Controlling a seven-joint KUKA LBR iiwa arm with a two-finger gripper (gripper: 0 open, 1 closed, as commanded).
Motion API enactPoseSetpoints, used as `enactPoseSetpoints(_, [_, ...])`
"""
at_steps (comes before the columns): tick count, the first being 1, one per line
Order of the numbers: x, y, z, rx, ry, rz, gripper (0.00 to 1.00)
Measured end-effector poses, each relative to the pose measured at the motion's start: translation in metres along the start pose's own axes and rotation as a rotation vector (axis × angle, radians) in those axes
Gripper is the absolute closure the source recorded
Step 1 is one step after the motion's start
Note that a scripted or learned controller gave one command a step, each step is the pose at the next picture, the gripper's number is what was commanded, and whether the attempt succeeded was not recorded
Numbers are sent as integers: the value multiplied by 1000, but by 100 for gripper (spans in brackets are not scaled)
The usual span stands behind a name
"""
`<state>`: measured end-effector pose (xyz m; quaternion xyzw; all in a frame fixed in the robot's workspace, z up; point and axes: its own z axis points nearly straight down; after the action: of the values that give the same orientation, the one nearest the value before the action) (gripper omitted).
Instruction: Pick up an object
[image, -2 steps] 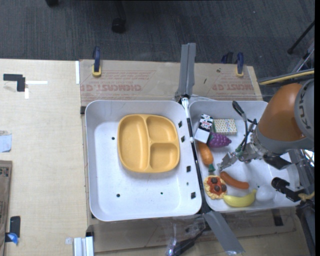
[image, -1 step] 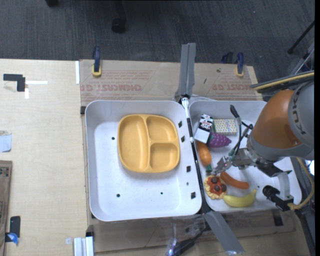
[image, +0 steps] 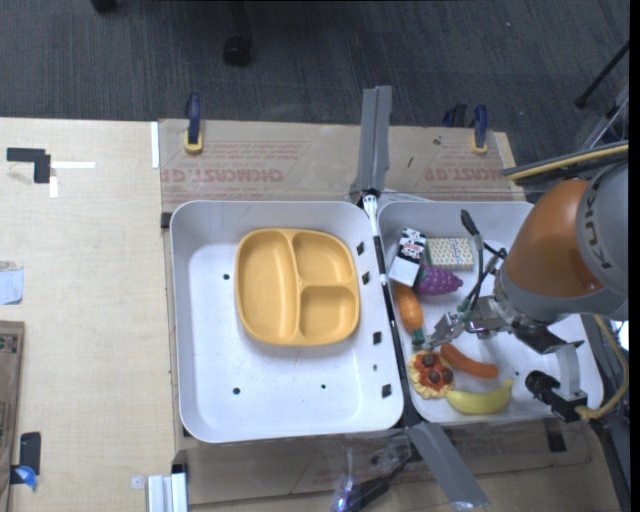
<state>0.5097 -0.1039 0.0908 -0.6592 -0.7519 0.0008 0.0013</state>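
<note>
While we count two white bins, the left bin (image: 200, 300) carries one yellow divided plate (image: 297, 285), and the right bin (image: 520, 215) holds one banana (image: 478, 399), one red sausage (image: 468, 362), one carrot (image: 408, 306), one bunch of purple grapes (image: 438, 280), one small pizza slice (image: 432, 373) and one black-and-white box (image: 409, 256). We see the arm (image: 560, 250) reach in from the right and bend low, its gripper (image: 447, 330) just above the sausage's left end, touching nothing we can make out. We cannot tell how it is set.

Left of the tool (image: 440, 335), the yellow divided plate (image: 297, 286) looks like smooth matt plastic inside a glossy white plastic bin (image: 190, 330). Just below the tool, the banana (image: 479, 399) and sausage (image: 468, 362) have a shiny plastic sheen. The counter (image: 80, 300) is pale matt wood.
</note>
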Motion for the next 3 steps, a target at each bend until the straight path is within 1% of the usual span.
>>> enactPoseSetpoints(3, [0, 0, 0, 0, 0, 0, 0])
